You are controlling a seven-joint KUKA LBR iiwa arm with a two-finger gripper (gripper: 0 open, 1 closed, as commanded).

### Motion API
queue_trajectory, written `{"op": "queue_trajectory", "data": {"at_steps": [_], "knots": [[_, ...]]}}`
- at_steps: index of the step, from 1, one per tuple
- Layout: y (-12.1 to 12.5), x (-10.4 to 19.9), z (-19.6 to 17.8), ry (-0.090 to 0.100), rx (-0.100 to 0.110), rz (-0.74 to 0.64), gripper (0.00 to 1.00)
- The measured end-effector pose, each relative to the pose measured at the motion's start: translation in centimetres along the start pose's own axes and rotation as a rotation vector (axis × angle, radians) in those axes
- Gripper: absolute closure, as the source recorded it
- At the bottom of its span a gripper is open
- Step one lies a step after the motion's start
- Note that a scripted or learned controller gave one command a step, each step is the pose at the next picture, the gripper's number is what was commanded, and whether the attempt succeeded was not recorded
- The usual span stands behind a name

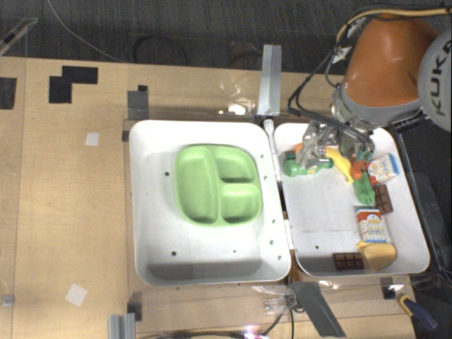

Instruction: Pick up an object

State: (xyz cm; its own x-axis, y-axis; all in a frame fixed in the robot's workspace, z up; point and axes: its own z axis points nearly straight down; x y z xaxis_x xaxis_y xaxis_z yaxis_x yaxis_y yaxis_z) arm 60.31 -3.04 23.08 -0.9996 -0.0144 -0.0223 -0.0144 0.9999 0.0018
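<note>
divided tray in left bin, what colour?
Light green; the divided tray shows clearest in the camera view.

Robotics lab: wooden bench (pixel 63 210) (taped markers), twin white bins (pixel 152 260), loose cables (pixel 85 37).

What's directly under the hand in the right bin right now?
Under the hand in the right bin lie a green toy and a yellow banana-like piece, beside red and orange bits. The hand covers whatever sits right beneath its body.

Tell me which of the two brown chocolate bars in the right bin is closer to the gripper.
The upright chocolate bar by the bin's right wall, beside the green toy, lies closer to the gripper. The other chocolate bar lies flat at the bin's near edge, next to the yellow piece.
</note>
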Motion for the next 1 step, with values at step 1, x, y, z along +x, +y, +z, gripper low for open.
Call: {"op": "queue_trajectory", "data": {"at_steps": [1], "knots": [[0.12, -0.27, -1.28, -0.01, -0.001, -0.002, 1.0]]}}
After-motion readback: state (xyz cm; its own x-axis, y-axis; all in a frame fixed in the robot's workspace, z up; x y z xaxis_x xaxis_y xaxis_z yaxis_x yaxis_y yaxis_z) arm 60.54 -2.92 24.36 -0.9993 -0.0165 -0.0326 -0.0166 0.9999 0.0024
